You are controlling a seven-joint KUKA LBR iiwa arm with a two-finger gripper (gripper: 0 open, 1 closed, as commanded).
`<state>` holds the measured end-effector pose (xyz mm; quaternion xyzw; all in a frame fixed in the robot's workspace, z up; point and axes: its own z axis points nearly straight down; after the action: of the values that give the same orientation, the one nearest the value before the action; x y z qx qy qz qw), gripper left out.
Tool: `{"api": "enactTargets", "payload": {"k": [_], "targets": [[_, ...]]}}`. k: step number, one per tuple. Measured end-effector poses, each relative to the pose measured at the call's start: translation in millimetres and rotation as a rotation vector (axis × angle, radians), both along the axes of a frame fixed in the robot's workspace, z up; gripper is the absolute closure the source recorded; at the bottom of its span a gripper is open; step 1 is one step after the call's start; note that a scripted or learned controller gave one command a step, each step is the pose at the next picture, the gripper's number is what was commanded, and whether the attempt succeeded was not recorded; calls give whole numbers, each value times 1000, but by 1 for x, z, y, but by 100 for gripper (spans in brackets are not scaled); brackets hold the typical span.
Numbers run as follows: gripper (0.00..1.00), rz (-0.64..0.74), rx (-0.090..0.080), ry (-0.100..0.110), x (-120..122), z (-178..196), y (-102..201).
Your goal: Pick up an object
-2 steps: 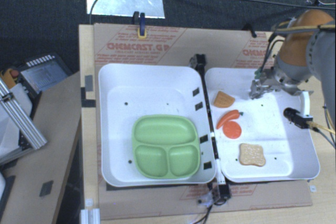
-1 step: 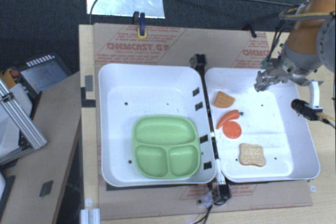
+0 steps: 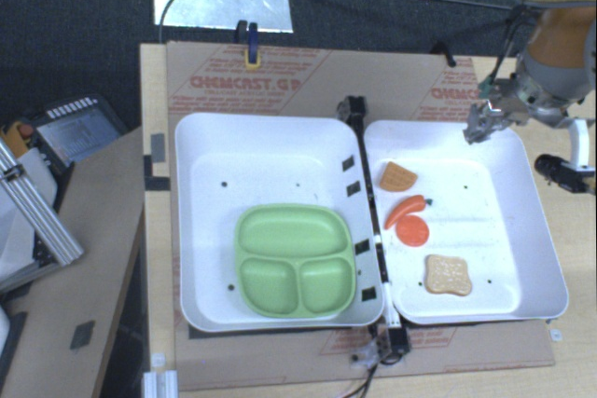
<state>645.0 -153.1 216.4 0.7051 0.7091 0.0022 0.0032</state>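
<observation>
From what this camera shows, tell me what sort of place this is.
Most likely a robot lab test bench, not a kitchen. Two white bins sit side by side on a board, holding toy food and a green divided plate, with the gripper hanging over the right bin's far corner and cables running across.

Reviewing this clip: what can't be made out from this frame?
- Gripper, camera view: small and blurred over the right bin's far rim; finger state unreadable.
- Arm: cut off by the right edge.
- Red piece: too small to identify, likewise the items beside it.
- Green tray: compartments look bare, detail coarse.
</observation>
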Motion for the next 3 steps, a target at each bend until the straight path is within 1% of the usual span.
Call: {"api": "enactTargets", "payload": {"k": [1, 2, 3], "targets": [[100, -1, 0, 1, -1, 45, -5], [100, 2, 2, 7, -11, 35, 38], [100, 1, 1, 6, -19, 31, 79]]}}
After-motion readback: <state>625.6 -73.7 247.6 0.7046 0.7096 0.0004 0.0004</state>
